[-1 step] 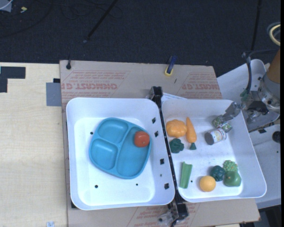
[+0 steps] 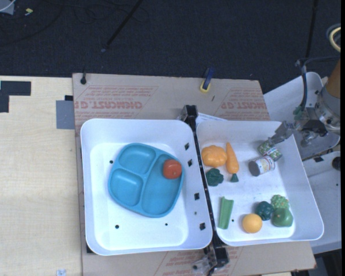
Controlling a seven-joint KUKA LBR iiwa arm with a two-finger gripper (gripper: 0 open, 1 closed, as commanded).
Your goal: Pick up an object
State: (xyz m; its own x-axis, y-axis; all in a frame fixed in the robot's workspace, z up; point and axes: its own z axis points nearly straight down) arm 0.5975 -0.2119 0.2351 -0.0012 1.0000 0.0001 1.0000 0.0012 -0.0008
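The small can [image 2: 262,165] lies on its side just below and left of our gripper [image 2: 271,148], whose fingers seem clamped on a green-patterned packet [image 2: 270,150].

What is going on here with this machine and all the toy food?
A robot arm reaches in from the right over the right bin, which holds toy food: a carrot, a small can, an orange ball and some green pieces. Its gripper is low at the bin's upper right, just beside the can, apparently trying to pick something up. The left bin holds a blue divided plate with a red tomato on it.
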